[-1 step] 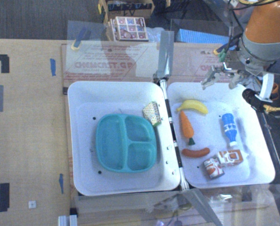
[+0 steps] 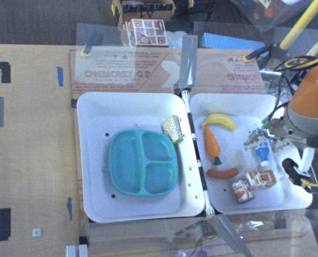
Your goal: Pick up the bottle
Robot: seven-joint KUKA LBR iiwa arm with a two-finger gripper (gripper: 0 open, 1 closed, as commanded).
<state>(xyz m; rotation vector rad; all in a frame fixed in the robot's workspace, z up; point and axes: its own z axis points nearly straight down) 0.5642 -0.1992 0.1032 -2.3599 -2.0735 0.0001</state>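
The bottle (image 2: 262, 155) is small, with a blue label and a white cap, and lies in the right bin (image 2: 287, 199) towards its right side. My gripper (image 2: 265, 140) hangs right over the bottle's far end, with the grey arm and its orange band (image 2: 310, 96) coming in from the right. Its metal fingers (image 2: 252, 140) look spread apart, one on each side of the bottle's top. The bottle rests on the bin floor.
The right bin also holds a banana (image 2: 220, 121), a carrot (image 2: 211, 142), a sausage (image 2: 222, 172), a brown-and-white carton (image 2: 261, 179) and a small can (image 2: 242, 191) near the bottle. In the left bin (image 2: 89, 143) lie a teal divided plate (image 2: 143, 163) and a patterned packet (image 2: 172, 128).
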